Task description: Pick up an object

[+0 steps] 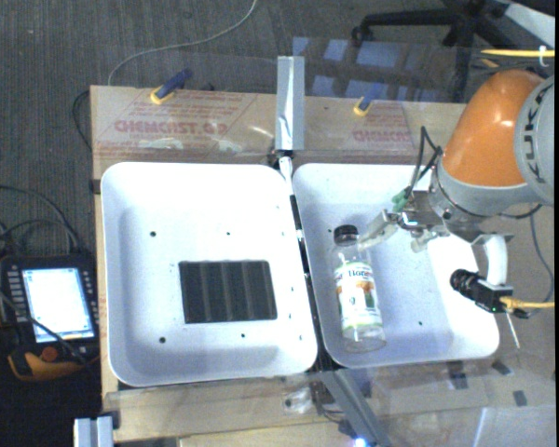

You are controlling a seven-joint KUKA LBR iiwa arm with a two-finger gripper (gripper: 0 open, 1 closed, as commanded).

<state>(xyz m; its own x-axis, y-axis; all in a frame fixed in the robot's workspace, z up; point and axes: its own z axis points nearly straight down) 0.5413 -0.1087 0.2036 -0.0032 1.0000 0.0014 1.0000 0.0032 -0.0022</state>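
Note:
A clear plastic bottle (358, 294) with a black cap and a white-green label lies in the right bin (447, 329), cap pointing to the far side. My gripper (391, 239) hangs over the right bin just right of the bottle's cap. Its fingers are spread open, and the left fingertip (365, 238) comes close to the cap. Nothing sits between the fingers. A dark ribbed rectangular block (227, 291) lies flat in the middle of the left bin (140, 212).
The arm's orange band (489, 133) and grey wrist loom over the right bin's far right corner. A black fitting with a yellow cable (480, 290) hangs at the right rim. A metal divider post (289, 110) stands behind the bins. A tablet (51, 304) lies off the bench at left.

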